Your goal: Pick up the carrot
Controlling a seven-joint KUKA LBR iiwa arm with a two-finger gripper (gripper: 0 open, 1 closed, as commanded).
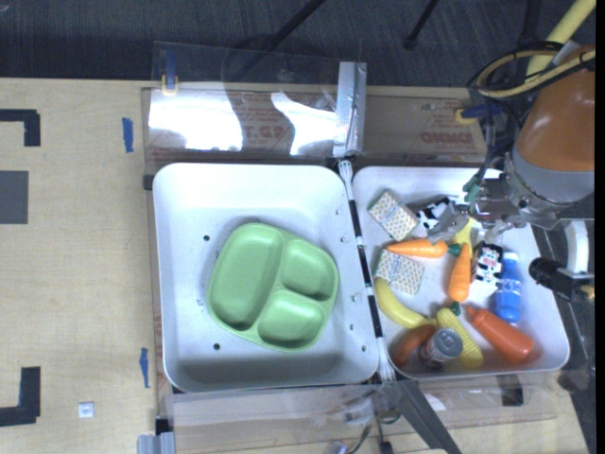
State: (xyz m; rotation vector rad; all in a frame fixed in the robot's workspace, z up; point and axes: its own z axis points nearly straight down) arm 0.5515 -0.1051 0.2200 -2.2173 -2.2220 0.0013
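Bench (pixel 66 253) — carpet (pixel 95 8) behind — gripper (pixel 463 218) by carrot (pixel 416 249), grip perhaps unclear.

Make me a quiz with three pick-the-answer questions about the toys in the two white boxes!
1. Where is the green plate?
A. left bin
B. right bin
C. on the floor

2. How many carrots are there?
A. none
B. two
C. five

3. How does the horizontal carrot lie?
A. standing on its tip
B. flat, pointing sideways
C. on the green plate

Answers:
1 A, the plate sits in the left bin.
2 B, one orange carrot lies sideways and the other carrot runs up and down beside it, both in the right bin.
3 B, it lies flat among the toys, just below the gripper.
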